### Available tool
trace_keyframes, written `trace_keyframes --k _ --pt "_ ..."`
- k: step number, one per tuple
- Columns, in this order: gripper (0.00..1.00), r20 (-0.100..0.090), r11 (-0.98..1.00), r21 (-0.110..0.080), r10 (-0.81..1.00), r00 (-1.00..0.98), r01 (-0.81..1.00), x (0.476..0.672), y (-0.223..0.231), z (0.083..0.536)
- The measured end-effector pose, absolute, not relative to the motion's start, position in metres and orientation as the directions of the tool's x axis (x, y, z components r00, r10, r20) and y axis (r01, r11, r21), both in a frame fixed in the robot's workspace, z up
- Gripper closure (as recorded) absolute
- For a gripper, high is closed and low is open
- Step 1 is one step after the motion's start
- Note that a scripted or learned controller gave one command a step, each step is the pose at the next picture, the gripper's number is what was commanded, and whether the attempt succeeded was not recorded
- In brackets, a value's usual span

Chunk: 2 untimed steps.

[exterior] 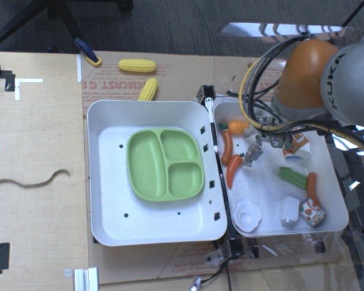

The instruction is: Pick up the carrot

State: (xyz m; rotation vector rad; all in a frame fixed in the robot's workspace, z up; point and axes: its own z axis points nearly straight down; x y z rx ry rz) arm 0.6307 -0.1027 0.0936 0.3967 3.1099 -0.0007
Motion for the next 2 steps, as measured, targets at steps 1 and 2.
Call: trace_keyframes --k 1,2 --pt "0.00 -0.003 0.996 0.001 0.087 -0.996 0.087 0.565 -0.047 0.192" --pt "0.00 -0.005 0.988 0.000 0.154 -0.988 0.154 0.589 -0.099 0.153"
